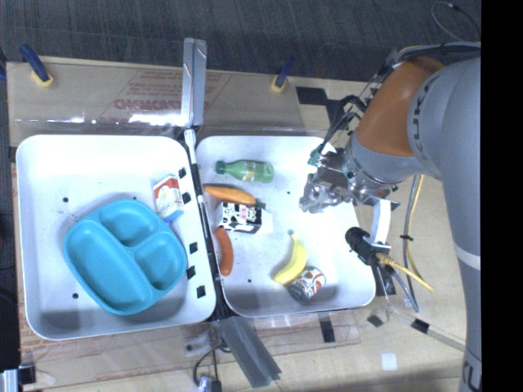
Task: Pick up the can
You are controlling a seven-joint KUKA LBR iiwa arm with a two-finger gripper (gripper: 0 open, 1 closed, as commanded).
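Approach step, no grasp yet. Gripper (317, 196) hovers over right bin (359, 296), upper right part; finger state can't tell. Can (308, 284) lies on side near front wall, touching banana (292, 262). Next: move toward front, descend on can, avoid banana. Right bin also: green bottle (245, 170), two sausages, patterned box (240, 216). Left bin (41, 219): blue divided plate (122, 256), small carton (167, 196).

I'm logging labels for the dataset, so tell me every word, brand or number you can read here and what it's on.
Red print on the cardboard sheet behind the bins: too blurred to read.
Can: pattern, no legible text.
Small carton: print too small.
Black-and-white box: nothing readable.
Green bottle: label unreadable.
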